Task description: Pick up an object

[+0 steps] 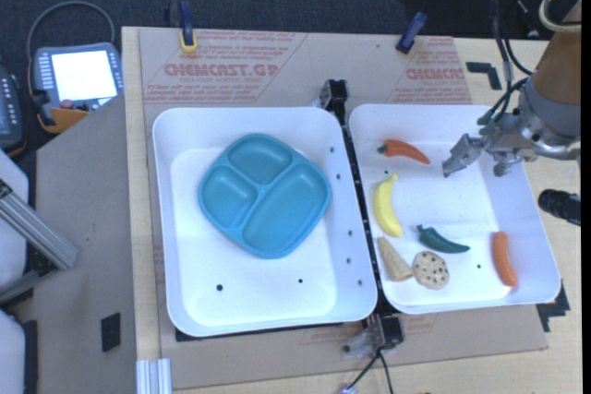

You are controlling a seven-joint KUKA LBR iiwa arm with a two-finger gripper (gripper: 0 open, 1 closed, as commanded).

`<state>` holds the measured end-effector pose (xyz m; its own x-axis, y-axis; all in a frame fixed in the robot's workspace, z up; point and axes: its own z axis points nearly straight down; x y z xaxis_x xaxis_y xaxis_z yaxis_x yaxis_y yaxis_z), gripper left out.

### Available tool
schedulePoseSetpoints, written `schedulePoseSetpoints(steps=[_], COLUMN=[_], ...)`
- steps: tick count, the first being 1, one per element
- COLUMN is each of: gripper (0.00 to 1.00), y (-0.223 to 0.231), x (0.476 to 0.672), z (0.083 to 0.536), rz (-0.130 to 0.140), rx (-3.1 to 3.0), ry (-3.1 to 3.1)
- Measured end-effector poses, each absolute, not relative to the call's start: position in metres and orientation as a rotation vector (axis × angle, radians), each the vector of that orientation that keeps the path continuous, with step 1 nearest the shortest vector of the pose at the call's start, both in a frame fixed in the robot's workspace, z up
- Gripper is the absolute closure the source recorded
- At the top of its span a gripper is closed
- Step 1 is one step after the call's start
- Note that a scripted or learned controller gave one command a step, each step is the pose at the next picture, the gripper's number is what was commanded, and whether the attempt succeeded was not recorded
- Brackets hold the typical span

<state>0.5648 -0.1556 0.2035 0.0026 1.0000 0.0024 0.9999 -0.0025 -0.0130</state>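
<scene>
Cookie (430, 270) near edge, hand (482, 158) blurred

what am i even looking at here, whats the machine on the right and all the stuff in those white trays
This is one camera fixed above a bench, looking down at a slant. The machine is a robot arm reaching in from the right; its claw hangs over the right bin with nothing between its fingers. That bin holds toy food: a carrot, a banana, a green pepper, a sausage, a cookie and a wedge-shaped piece. The left bin holds a blue divided plate.
</scene>
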Motion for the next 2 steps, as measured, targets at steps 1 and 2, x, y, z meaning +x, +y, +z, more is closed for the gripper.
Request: schedulePoseSetpoints(steps=[1, 2], gripper=[0.00, 0.00], y=[-0.155, -0.153], x=[0.568, 0.571], z=[0.210, 0.168], rz=[0.000, 0.004], rx=[-2.221, -2.218], ry=[-2.222, -2.218])
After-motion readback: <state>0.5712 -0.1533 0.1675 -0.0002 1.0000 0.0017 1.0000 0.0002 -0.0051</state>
